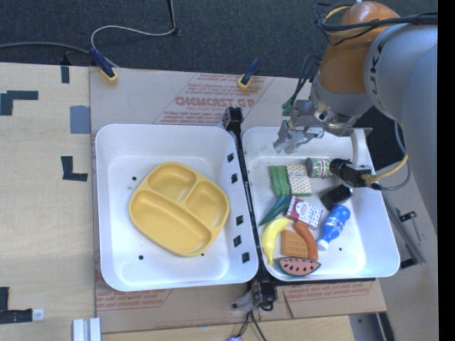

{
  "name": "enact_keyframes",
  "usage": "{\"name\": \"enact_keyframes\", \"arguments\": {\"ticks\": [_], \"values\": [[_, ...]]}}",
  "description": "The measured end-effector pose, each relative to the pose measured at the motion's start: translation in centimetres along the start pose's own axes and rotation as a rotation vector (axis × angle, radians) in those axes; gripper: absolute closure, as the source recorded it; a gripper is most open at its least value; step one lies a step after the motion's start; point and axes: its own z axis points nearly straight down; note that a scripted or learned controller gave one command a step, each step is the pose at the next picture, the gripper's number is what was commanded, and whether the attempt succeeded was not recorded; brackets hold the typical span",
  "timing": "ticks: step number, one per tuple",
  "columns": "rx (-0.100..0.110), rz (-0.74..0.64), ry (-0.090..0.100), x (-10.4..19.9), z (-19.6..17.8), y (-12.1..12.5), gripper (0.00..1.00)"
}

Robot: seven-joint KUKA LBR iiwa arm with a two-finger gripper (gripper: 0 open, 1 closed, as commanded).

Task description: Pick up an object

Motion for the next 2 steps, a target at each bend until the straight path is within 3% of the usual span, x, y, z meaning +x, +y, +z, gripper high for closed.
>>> {"name": "enact_keyframes", "arguments": {"ticks": [1, 2], "values": [[0.003, 0.001, 0.000, 0.0, 0.1, -0.1, 0.00], [0.005, 0.002, -0.001, -4.1, 7.1, -0.3, 0.00]]}}
